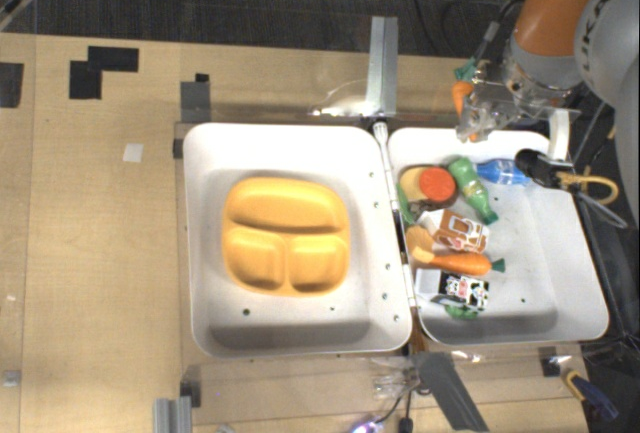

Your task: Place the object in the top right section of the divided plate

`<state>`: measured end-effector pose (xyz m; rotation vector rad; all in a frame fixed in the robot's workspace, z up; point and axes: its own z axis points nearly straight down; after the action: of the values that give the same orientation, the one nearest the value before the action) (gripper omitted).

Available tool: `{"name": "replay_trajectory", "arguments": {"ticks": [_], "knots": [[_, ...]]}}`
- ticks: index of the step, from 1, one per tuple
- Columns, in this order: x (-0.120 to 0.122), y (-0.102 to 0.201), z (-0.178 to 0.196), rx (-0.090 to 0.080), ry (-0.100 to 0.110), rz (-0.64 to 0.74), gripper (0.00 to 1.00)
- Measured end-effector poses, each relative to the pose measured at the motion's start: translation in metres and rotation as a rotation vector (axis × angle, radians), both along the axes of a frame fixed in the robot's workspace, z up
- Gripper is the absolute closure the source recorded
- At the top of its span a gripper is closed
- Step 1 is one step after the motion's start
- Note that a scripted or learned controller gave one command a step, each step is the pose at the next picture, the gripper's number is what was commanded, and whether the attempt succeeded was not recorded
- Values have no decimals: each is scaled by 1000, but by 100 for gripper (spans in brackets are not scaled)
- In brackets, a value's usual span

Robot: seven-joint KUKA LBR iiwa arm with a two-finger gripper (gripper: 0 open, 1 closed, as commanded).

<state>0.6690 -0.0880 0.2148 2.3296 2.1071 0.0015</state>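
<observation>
Camera view shows the tool [478,116] over the right bin's [575,316] far edge, apparently pinching a small orange object [459,97], though the grip is hard to confirm. The divided plate [286,233] lies in the left bin [200,251], left of the tool and nearer the camera, its long axis across the view.

A yellow-orange divided plate [286,232] lies flat in the middle of the left white bin [200,251]. It has rounded corners and three sections: one wide section across the far side, and two smaller sections side by side on the near side. All three sections hold nothing. The robot's hand [478,117] hangs above the far left corner of the right white bin [585,261], with a small orange object [460,97] showing at its left side.
</observation>
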Motion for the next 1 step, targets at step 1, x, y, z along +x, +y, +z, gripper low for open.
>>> {"name": "replay_trajectory", "arguments": {"ticks": [1], "knots": [[-9,84,-31,1,1,-73,100]]}}
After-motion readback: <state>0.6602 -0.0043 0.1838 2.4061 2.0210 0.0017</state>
